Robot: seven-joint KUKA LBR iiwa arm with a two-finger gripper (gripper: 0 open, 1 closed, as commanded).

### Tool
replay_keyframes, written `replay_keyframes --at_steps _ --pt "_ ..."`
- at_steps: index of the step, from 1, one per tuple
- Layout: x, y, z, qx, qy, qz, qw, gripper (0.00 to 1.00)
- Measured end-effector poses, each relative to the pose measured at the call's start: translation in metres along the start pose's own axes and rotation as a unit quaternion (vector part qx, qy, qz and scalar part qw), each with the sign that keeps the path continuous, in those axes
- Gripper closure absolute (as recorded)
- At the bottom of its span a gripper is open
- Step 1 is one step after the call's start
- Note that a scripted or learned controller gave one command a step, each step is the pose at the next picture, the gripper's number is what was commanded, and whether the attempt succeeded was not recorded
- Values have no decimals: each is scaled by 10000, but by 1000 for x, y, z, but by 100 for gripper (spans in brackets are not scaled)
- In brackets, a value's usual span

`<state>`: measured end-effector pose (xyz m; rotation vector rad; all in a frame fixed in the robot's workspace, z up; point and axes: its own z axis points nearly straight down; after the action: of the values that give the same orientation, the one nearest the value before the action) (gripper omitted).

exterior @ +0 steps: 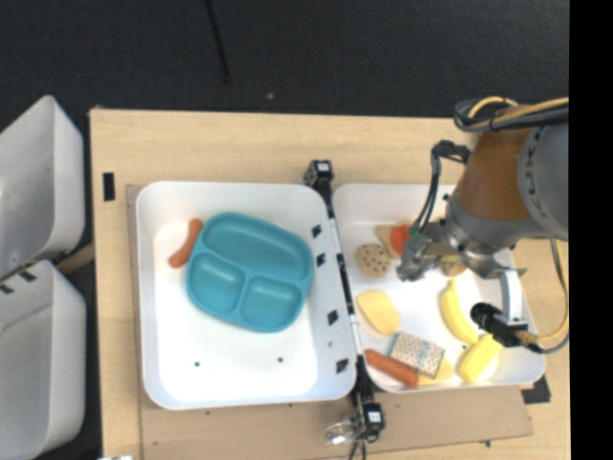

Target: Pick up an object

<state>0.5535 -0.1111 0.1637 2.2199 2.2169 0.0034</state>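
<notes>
At the near rim of the right bin (pixel 536 377) lie a carrot (pixel 391 367), a patterned wafer block (pixel 418 354) and a lemon (pixel 480 358), close together. Just behind them are a yellow wedge (pixel 379 311) and a banana (pixel 457 314). Further back, a cookie (pixel 373 259) sits just left of the pincer (pixel 414 260), which hangs low over the bin; I cannot tell its state, and nothing is seen between its tips. An orange piece (pixel 397 237) behind it is partly hidden by the arm (pixel 498 185). The left bin (pixel 153 353) holds a blue divided plate (pixel 250 271) and a small sausage (pixel 186 243) at its left. The wooden worktop (pixel 239 147) meets a dark floor (pixel 287 36) at the far side.
</notes>
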Motion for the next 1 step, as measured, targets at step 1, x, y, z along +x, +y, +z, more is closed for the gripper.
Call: replay_keyframes --at_steps 1 --pt "5 0 -46 -7 1 -19 10000 100"
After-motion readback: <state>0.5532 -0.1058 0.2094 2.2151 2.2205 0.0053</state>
